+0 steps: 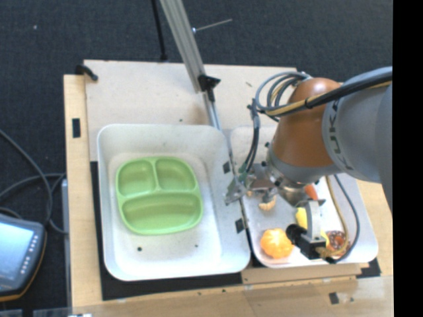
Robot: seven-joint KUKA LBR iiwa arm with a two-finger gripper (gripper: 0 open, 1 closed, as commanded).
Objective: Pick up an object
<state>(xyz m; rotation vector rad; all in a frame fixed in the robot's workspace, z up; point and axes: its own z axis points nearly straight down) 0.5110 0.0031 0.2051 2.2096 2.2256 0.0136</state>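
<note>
Robot arm [310,137] lowered over the right bin [360,197], gripper hidden beneath its wrist so any grasp is unclear; orange fruit [276,243] lies unlifted, pickup seemingly unfinished.

Two shallow white bins are sitting side by side on the bench. The left bin [112,144] is holding one green three-compartment tray [158,195]. The right bin [365,240] is showing one orange [275,243] and one small yellow object [301,217] just beside that orange.
</note>
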